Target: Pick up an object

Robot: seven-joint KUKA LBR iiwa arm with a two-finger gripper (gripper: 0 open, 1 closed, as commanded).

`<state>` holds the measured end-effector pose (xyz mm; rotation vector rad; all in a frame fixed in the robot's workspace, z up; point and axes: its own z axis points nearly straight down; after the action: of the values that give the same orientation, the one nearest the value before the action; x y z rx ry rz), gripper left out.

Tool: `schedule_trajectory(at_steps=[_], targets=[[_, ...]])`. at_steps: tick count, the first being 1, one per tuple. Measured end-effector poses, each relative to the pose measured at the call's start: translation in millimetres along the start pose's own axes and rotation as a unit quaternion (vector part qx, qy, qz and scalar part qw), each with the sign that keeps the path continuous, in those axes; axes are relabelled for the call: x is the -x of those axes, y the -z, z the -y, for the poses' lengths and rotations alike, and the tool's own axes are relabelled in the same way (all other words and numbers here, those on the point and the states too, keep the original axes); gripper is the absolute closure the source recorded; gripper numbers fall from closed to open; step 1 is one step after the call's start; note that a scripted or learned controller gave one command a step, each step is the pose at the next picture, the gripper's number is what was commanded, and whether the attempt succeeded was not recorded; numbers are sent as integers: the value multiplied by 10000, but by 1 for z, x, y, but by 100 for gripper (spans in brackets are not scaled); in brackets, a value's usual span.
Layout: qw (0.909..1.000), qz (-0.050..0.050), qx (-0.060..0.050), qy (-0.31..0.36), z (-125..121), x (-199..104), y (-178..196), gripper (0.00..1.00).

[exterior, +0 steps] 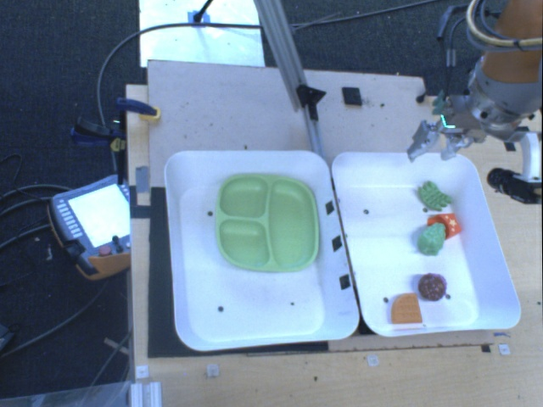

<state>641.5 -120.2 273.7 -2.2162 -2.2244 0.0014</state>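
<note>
The gripper (438,142), fingers spread and holding nothing, hovers above the right bin's (373,185) far rim, with the green leafy toy (433,195) nearest, just toward the camera.

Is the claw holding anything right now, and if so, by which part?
Nothing is held. The claw hangs open over the right bin's far edge, with no object between its fingers.

Pale wooden bench (254,108), flat, seen from above at a slant. Two shallow white plastic bins sit side by side on it, edges touching at centre. Left bin (195,303); right bin (382,185). Small black square block (351,97) lies on bare board behind the bins. Blue-and-yellow clamp (136,108) grips the bench's left edge. Dark strip (157,270) runs beside left bin.
</note>
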Motion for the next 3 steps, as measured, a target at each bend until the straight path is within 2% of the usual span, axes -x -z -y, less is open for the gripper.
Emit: schedule_trajectory(at_steps=[1,2,3], targets=[[10000,3,18,3,-1,0,2,0],[10000,7,-2,-11,-7,7,-55,0],[10000,7,10,-11,-10,5,-97,0]])
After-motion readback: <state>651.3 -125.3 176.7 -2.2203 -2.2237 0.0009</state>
